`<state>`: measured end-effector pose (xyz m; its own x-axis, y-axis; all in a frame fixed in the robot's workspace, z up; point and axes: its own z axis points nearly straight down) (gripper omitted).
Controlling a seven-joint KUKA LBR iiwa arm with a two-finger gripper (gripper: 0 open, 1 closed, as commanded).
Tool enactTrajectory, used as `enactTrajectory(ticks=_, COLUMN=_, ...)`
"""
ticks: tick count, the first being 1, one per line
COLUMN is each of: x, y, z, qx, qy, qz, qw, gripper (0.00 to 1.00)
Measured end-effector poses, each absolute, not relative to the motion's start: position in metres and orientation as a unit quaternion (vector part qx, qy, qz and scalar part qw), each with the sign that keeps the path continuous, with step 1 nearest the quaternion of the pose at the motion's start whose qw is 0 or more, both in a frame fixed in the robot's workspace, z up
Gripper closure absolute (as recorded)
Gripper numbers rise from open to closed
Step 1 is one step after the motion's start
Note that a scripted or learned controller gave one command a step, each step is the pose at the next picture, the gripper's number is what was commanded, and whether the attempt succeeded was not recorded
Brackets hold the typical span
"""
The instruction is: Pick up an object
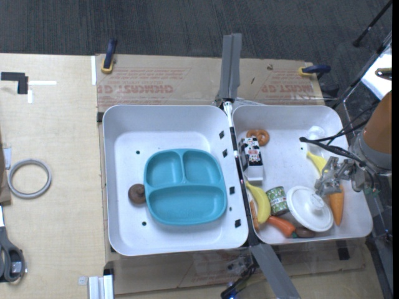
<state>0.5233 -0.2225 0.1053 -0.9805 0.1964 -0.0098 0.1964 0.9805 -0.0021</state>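
Observation:
My gripper [328,180] hangs over the right side of the right bin [283,118], just above a white round lid [308,209] and an orange carrot [337,207]. A yellow piece [317,161] lies just left of it. Further left in that bin are a banana [261,204], a green can [277,200], a second carrot [282,225], a black-and-white box [251,152] and a pretzel [257,136]. I see nothing held in the gripper.
The left bin [118,161] holds a teal divided plate [185,185] and a brown round object [136,194]. On the bench to the left lie a tape ring [28,178] and scissors [11,261]. Cables [324,143] run from the arm across the right bin.

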Motion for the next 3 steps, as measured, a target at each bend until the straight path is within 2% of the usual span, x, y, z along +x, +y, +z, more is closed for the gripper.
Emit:
enactTrajectory(ticks=1, x=0.523, y=-0.222, z=0.105, qx=0.099, qy=0.995, qz=-0.0014, qw=0.005, gripper=0.0)
enactTrajectory(ticks=2, x=0.507, y=-0.224, z=0.097, qx=0.172, qy=0.985, qz=-0.0018, qw=0.008, gripper=0.0)
enactTrajectory(ticks=3, x=0.507, y=-0.224, z=0.105, qx=0.171, qy=0.985, qz=-0.0017, qw=0.007, gripper=1.0)
